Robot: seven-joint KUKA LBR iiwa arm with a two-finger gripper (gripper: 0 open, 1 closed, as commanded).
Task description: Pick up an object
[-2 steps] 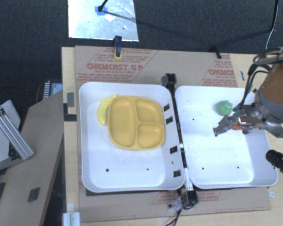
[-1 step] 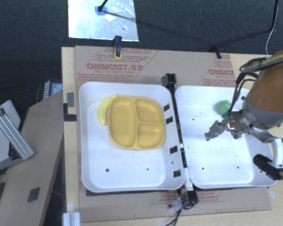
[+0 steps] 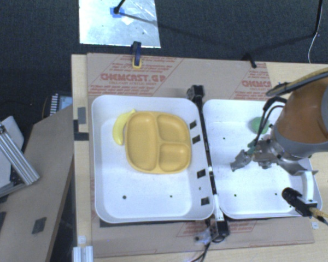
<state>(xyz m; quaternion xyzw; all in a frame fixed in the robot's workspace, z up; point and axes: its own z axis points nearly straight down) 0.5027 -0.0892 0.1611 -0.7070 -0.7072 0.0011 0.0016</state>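
From my station, nothing is lifted yet. My gripper (image 3: 241,161) hangs over the middle of the right bin (image 3: 229,201); I cannot tell its finger state. The yellow divided plate (image 3: 156,142) lies flat in the left bin (image 3: 106,201), toward its far edge, long axis running left to right. A green object (image 3: 257,124) sits near the right bin's far edge.

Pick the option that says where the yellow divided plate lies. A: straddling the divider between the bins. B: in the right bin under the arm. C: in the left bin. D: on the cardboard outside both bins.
C: the yellow divided plate lies wholly inside the left bin, short of the divider, while the gripper is over the right bin.
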